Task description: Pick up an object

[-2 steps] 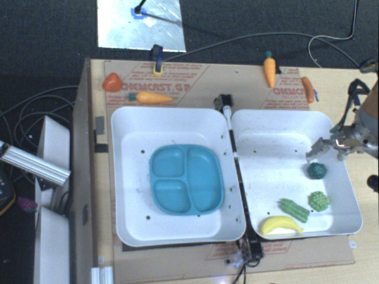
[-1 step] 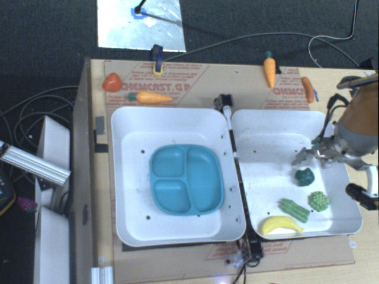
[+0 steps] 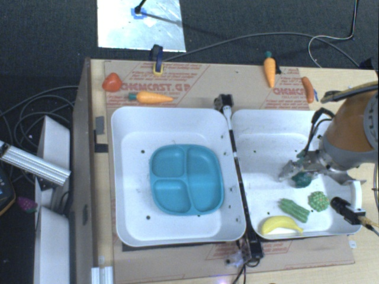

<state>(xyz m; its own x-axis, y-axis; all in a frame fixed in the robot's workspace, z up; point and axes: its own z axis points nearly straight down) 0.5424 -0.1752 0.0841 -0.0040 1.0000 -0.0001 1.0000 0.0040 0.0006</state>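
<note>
My gripper (image 3: 300,171) is low in the right bin (image 3: 266,129), near its middle right. A small dark teal object (image 3: 304,180) lies directly under it, partly hidden by the gripper. In front of it lie a ridged green pickle (image 3: 294,209) and a round green bumpy piece (image 3: 318,200). A yellow banana (image 3: 282,225) rests against the bin's front wall. The arm's orange band (image 3: 349,129) rises to the right of the gripper.
The left bin (image 3: 136,129) holds a blue divided plate (image 3: 186,178). On the cardboard behind the bins lie a tomato (image 3: 112,82), two carrots (image 3: 150,97) (image 3: 270,70) and an orange piece (image 3: 308,89). A black divider (image 3: 235,158) separates the bins.
</note>
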